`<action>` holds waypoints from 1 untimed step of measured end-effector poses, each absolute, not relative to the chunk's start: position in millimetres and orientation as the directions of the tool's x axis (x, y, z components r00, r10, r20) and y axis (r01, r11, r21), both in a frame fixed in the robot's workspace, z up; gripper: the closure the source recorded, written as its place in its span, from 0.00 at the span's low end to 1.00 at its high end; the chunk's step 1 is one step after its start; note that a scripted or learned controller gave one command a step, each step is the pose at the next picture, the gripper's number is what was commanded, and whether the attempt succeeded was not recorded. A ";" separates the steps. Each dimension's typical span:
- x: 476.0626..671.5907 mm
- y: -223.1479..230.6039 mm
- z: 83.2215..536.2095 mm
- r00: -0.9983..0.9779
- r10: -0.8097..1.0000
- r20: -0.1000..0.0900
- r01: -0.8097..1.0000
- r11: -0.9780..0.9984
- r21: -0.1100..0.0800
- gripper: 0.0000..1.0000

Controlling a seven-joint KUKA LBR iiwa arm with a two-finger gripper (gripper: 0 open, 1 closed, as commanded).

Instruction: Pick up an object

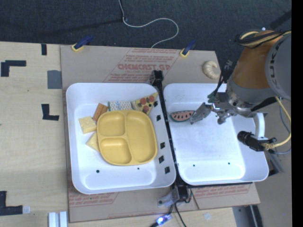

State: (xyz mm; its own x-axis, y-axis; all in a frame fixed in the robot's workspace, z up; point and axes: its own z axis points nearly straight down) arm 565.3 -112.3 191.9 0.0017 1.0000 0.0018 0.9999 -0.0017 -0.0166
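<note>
Grey two-finger gripper (209,114) hung open, holding nothing, just beside the red-and-green watermelon-slice toy (181,115).

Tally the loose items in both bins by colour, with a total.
Yellow: 1, the divided plate
Tan or brown: 3, food pieces by the plate's left rim
Multicoloured: 2, pieces behind the plate
Red: 1, watermelon slice
Total: 7, though overlapping pieces make this approximate.
</note>
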 end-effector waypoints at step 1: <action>568.3 -112.0 200.2 -0.001 1.000 0.001 1.000 0.001 -0.002 0.00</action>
State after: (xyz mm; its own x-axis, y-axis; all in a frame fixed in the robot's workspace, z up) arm 568.3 -112.0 200.2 -0.0015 1.0000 0.0006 1.0000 0.0015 -0.0025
